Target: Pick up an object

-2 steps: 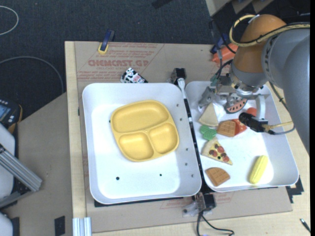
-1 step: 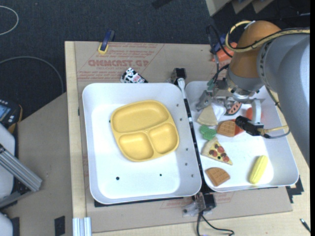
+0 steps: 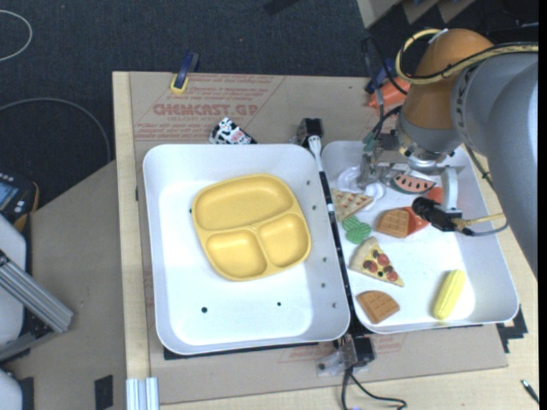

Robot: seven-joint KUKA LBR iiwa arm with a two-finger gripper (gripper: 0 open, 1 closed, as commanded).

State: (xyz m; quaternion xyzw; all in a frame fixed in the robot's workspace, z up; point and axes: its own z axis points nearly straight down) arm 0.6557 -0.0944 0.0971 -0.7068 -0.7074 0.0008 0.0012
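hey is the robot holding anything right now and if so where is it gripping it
It cannot be told. The end effector is low at the far end of the right bin, near the watermelon slice, but no object shows between its fingers.

**Colour rundown of the two-bin bench**

Both bins are plain white: left bin [image 3: 171, 254], right bin [image 3: 487, 272]. The divided plate [image 3: 248, 225] is a solid mustard yellow. The corn cob [image 3: 449, 294] is bright yellow, the waffle [image 3: 395, 222] orange-brown, and the pizza slice [image 3: 376, 261] pale yellow with red dots. The watermelon slice [image 3: 414, 180] is red with dark seeds. The arm [image 3: 504, 118] is grey with an orange band [image 3: 440, 79]. The bench [image 3: 137, 143] is tan with reddish lettering.
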